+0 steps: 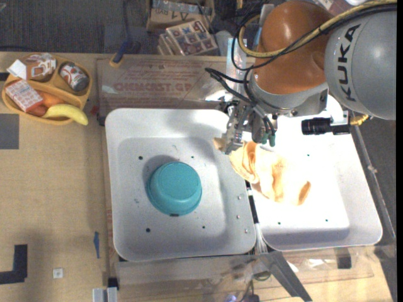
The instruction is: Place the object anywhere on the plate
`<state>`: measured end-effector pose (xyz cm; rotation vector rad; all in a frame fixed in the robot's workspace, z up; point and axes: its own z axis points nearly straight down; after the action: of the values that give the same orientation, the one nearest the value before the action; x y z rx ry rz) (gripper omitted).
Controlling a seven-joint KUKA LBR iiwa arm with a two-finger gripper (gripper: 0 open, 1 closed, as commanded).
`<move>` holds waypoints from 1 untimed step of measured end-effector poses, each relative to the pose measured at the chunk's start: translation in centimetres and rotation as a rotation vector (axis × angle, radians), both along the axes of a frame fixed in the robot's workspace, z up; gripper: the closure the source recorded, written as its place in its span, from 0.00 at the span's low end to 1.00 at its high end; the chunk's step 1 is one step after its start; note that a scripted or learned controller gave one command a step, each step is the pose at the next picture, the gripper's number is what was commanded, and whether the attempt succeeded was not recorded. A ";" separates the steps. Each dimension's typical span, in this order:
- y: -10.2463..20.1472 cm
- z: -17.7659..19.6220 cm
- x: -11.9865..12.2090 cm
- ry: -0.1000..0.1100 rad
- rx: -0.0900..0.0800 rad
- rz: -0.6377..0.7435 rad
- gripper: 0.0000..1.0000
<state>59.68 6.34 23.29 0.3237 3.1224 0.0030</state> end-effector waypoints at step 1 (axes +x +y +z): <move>3.8 0.8 -2.6 0.000 -0.001 0.199 1.00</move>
<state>57.05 10.14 24.09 0.0114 3.1391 0.0024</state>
